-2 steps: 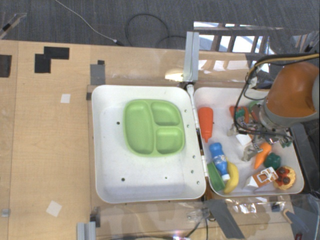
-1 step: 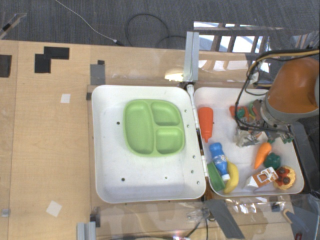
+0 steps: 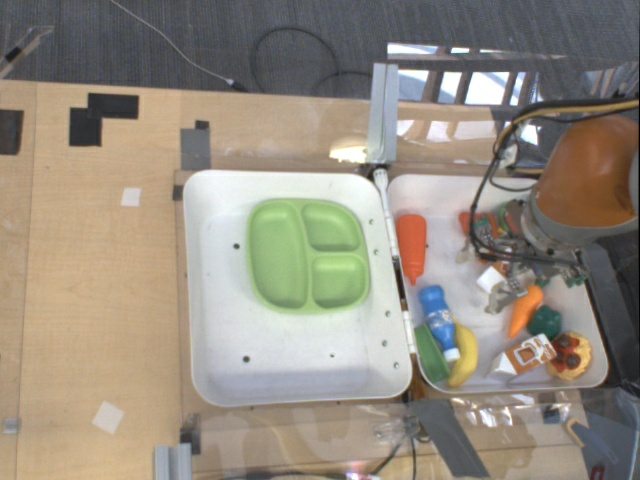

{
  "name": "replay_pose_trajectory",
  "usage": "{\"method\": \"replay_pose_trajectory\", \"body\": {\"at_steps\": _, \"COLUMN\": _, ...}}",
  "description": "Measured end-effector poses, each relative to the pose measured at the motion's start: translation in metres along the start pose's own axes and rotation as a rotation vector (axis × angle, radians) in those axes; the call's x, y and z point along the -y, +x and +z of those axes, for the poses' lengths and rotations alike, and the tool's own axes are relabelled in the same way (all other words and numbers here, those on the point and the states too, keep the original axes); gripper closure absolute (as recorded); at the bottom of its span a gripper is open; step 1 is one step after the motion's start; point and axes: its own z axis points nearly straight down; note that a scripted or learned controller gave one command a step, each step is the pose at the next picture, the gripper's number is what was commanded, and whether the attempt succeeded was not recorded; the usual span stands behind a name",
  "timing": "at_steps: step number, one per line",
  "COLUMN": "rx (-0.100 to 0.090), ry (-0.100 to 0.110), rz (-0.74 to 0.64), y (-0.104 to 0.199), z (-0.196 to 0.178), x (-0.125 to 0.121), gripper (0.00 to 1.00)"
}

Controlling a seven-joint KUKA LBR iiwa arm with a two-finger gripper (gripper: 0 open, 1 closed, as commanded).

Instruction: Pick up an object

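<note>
Wooden bench is carrying two white bins, and the gripper (image 3: pixel 512 290), finger state impossible to tell, is hovering in the right bin (image 3: pixel 445 203) just above a toy carrot (image 3: pixel 524 311), seemingly light, rigid, slippery; mid-body grip advised.

We find a robotics laboratory or test cell, not a domestic setting. A light wooden bench (image 3: pixel 90 298) carries 2 shallow white bins (image 3: pixel 215 368) mounted side by side and held by grey metal brackets (image 3: pixel 383 108). Black marker patches (image 3: pixel 100 116) are fixed to the bench top. Loose cables (image 3: pixel 290 58) run over grey carpet (image 3: pixel 200 18). An industrial arm (image 3: pixel 590 183) with exposed wiring stands over toy food items (image 3: pixel 450 343).
</note>
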Motion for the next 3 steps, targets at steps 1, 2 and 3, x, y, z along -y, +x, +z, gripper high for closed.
{"method": "replay_pose_trajectory", "body": {"at_steps": 1, "rx": 0.010, "ry": 0.004, "rz": -0.003, "y": -0.004, "z": -0.013, "x": 0.000, "gripper": 1.00}}
{"method": "replay_pose_trajectory", "body": {"at_steps": 2, "rx": -0.013, "ry": -0.009, "rz": -0.615, "y": 0.061, "z": -0.127, "x": 0.025, "gripper": 1.00}}
{"method": "replay_pose_trajectory", "body": {"at_steps": 3, "rx": -0.014, "ry": -0.013, "rz": -0.617, "y": 0.061, "z": -0.126, "x": 0.024, "gripper": 0.00}}
